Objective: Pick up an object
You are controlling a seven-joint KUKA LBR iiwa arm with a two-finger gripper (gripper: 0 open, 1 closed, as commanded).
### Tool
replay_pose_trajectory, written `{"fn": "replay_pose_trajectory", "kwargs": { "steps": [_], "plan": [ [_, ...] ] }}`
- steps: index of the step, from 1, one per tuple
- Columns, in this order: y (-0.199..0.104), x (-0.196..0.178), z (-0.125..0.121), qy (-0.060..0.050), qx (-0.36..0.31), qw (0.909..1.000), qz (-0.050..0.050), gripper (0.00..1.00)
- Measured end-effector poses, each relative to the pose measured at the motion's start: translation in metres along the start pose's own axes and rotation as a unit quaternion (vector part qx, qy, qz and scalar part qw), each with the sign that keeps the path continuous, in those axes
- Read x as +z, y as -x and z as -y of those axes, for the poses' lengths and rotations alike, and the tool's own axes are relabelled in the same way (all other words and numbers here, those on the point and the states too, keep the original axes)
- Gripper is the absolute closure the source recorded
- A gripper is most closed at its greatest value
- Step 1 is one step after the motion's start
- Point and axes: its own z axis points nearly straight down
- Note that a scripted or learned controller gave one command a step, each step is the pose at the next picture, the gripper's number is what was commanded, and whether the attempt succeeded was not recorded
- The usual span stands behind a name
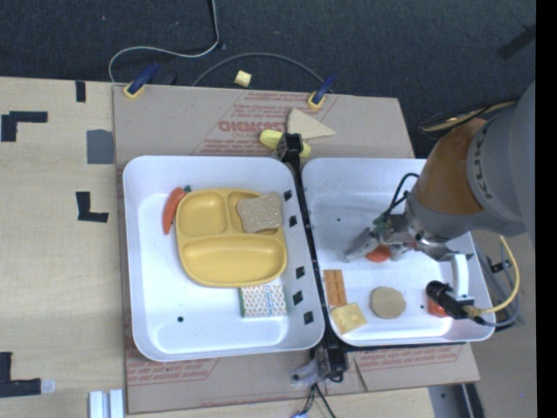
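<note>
My gripper (372,246) is low in the right bin (365,184), near its middle, with the arm coming in from the right. A small orange-red thing (378,254) sits right under the gripper, partly hidden by it; I cannot tell whether it is held. Nearer the bin's front lie a round tan cookie (387,302), an orange cracker (334,284) and a yellow cheese piece (348,318).
The left bin (148,320) holds a yellow divided plate (228,259) with a bread slice (260,213) on it, an orange carrot (171,209) at its left and a patterned square (263,300) in front. A black divider (303,242) separates the bins.
</note>
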Motion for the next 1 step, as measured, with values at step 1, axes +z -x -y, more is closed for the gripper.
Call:
{"fn": "replay_pose_trajectory", "kwargs": {
  "steps": [1],
  "plan": [
    [0.0021, -0.0104, 0.0008, 0.001, 0.002, 1.0, 0.001, 1.0]
  ]
}}
